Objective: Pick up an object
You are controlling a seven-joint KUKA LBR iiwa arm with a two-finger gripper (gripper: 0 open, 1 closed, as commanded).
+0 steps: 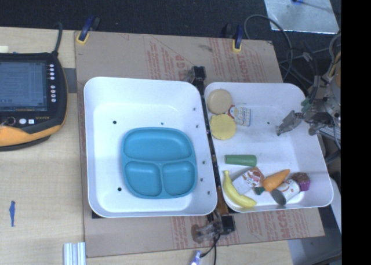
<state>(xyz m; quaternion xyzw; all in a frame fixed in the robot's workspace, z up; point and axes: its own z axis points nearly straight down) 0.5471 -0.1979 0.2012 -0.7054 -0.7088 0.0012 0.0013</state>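
Note:
My gripper (pixel 295 131) hangs over the right side of the right bin (pixel 272 97), its two fingers spread open with nothing between them. Well to its left lie a tan disc (pixel 219 101), a yellow disc (pixel 223 126) and a small white packet (pixel 242 115). Along the bin's front lie a green cylinder (pixel 240 159), a banana (pixel 236 191), a red-and-white carton (pixel 250 180), an orange carrot (pixel 276 180), a small bottle (pixel 288 191) and a purple piece (pixel 301 181). The gripper touches none of them.
The left bin (pixel 104 98) holds a blue divided plate (pixel 157 161). A control tablet (pixel 26 98) lies on the bench at far left. Clamps (pixel 237 40) pin the cardboard under the bins, and cables (pixel 290 55) run behind the right bin.

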